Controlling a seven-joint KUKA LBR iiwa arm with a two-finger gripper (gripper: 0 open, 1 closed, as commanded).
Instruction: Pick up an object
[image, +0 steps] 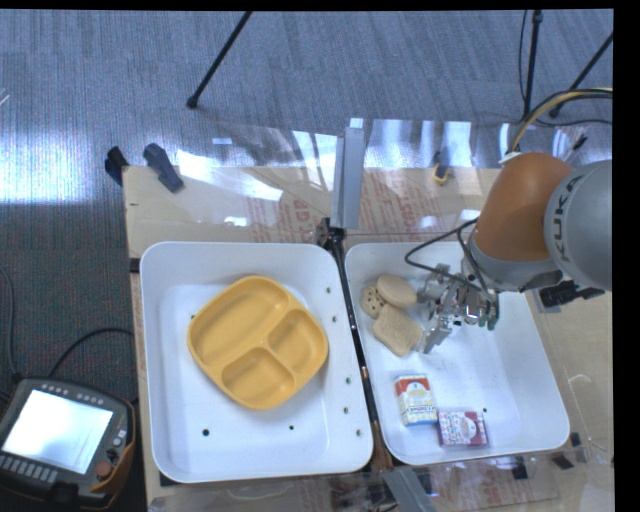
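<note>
In the right bin (520, 400), near its upper left, lie a tan bread-like slice (397, 330), an oval biscuit (397, 291) and a dotted round cracker (371, 300), all close together. Two small printed packets, one orange and white (414, 399) and one pink (462, 427), rest near the bin's front. My gripper (440, 325) hangs low over the bin just right of the bread slice. Its fingers look slightly apart, with nothing visible between them.
The left bin (170, 420) holds a yellow three-compartment plate (258, 341). A metal divider post (346, 185) rises between the bins at the back. Cables trail behind my arm at the upper right. A tablet pendant (62, 432) lies off the bench at lower left.
</note>
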